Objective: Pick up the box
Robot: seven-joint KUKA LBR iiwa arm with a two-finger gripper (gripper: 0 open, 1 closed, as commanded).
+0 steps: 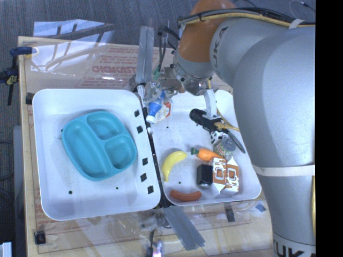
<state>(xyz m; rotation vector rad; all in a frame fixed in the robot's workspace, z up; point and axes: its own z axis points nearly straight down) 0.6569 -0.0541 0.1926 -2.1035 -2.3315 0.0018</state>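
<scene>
Left bin (48, 197): blue divided plate (99, 143).
Right bin (179, 128): banana (171, 163), carrot (206, 154), sausage (185, 195) by the front rim, small black object (203, 175).

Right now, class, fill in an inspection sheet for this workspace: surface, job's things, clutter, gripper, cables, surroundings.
Surface: left bin and right bin, white, side by side on a bench.
Job's things: box lying in right bin, apart from the gripper.
Clutter: blue plate in left bin; banana, carrot, sausage, black item by the box; packet at the gripper.
Gripper: over right bin's far left corner.
Cables: yellow cable along the arm.
Surroundings: blue clamp on the bench edge.
</scene>
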